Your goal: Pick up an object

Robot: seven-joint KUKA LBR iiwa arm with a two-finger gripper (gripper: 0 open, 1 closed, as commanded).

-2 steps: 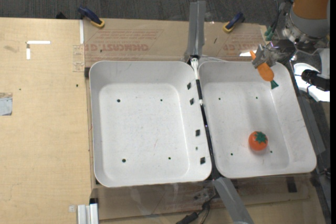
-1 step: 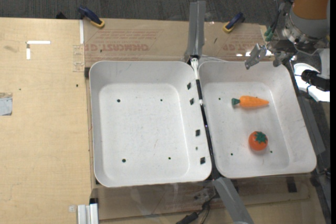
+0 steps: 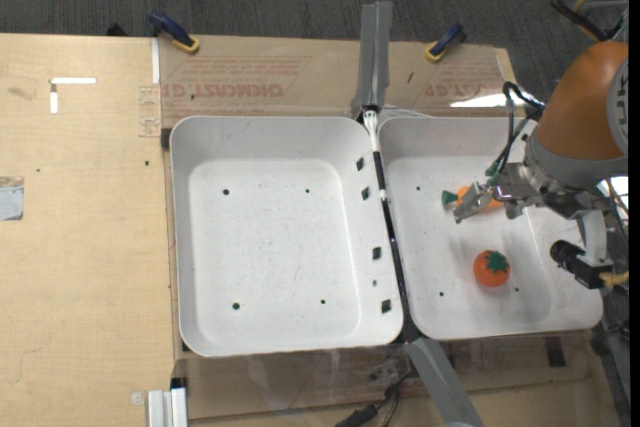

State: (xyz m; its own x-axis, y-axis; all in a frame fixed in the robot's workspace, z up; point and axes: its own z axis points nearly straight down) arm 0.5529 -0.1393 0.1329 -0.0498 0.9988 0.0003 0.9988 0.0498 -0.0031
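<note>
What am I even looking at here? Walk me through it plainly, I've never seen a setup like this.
One camera looks down at a slant on a bench with two shallow white bins. The left bin sits beside the right bin. The grey and orange machine at the right is a robot arm; its gripper reaches into the right bin. A small orange ball with a green top lies there, apart from the gripper. A smaller orange and green thing lies right at the gripper's tip; whether it is held is unclear.
</note>
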